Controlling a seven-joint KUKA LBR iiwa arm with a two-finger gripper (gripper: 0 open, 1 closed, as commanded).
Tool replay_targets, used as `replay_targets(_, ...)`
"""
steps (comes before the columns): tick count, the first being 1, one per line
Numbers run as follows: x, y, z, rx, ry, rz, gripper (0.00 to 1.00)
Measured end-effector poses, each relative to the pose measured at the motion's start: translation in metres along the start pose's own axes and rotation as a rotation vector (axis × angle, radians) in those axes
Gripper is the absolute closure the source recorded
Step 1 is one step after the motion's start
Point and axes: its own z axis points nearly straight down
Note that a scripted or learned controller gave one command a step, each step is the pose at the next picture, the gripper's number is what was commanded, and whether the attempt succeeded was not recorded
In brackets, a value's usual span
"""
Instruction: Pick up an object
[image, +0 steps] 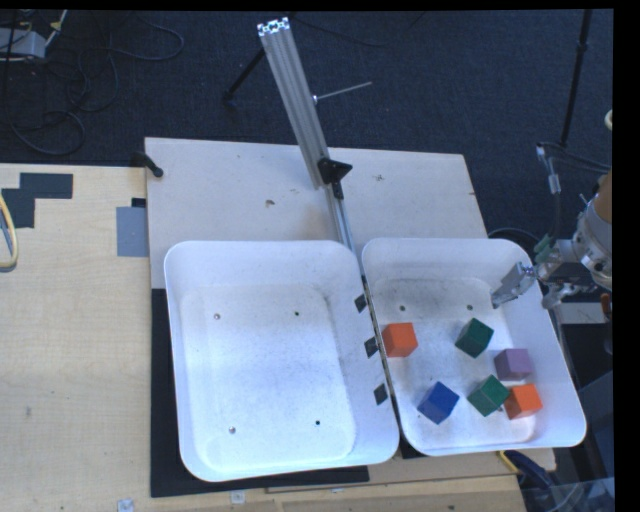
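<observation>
Pale bench (80, 330) on a dark floor, bearing two white bins. Left bin (190, 270): holds no blocks. Right bin (440, 250): orange block (400, 339) at 9 o'clock; dark green block (474, 337) near centre; purple block (513, 363) at 3; second green block (488, 394) touching another orange block (523, 401) at 4; blue block (437, 402) at 6. Gripper (520, 280) at the bin's 2 o'clock rim, nothing between its fingers; their spread cannot be told. Risk: the clustered blocks at 4 could jam or deflect the fingers.

Bench (70, 330) w/ pale board (240, 190), black mat (160, 400), two white bins: left (190, 440), right (560, 425).
</observation>
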Motion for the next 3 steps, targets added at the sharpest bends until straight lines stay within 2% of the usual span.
replay_targets(1, -0.012, 0.022, -0.010, -0.001, -0.001, -0.004, 0.00)
replay_targets(2, -0.011, 0.022, 0.143, 0.008, 0.002, -0.001, 0.00)
replay_targets(3, -0.012, 0.017, 0.157, -0.002, 0.000, -0.002, 0.00)
